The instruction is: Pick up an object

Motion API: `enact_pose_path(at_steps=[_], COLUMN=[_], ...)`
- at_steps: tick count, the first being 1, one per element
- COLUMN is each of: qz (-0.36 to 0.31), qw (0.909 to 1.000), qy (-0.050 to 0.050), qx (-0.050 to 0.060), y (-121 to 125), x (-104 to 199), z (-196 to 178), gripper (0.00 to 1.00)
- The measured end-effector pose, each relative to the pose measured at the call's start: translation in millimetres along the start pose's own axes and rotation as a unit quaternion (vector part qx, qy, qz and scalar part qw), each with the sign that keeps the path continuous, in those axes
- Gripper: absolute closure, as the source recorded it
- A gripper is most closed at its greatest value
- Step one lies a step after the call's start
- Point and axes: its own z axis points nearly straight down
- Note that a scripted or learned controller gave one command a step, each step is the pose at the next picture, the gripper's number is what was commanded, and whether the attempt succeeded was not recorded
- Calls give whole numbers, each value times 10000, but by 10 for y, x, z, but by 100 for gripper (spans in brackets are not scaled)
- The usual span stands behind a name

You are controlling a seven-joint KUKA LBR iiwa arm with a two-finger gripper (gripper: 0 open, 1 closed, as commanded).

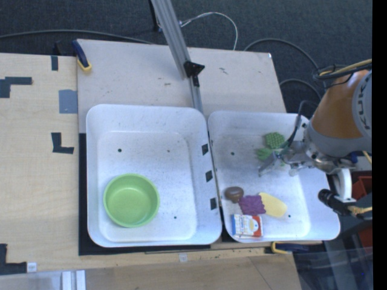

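The right bin holds several small items. A green leafy toy lies near its middle, toward the far side. My gripper hangs low in this bin, just in front of and right beside the green toy. Whether it touches the toy is unclear. Closer to the front lie a brown round piece, a purple grape bunch, a yellow piece against the grapes, and a small red and white carton at the front rim.
A green bowl sits in the front left of the left bin. A grey slanted pole rises from the back where the two bins meet. The arm's orange band sits over the right rim.
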Motion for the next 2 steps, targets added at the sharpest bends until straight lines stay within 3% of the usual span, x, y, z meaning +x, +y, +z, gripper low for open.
enact_pose_path(at_steps=[1, 2], qz=[-1, -7], qw=[10000, 10000], qy=[4, 6], qx=[7, -13], y=[-17, -3], x=[11, 16], z=[543, 414], gripper=[0, 100])
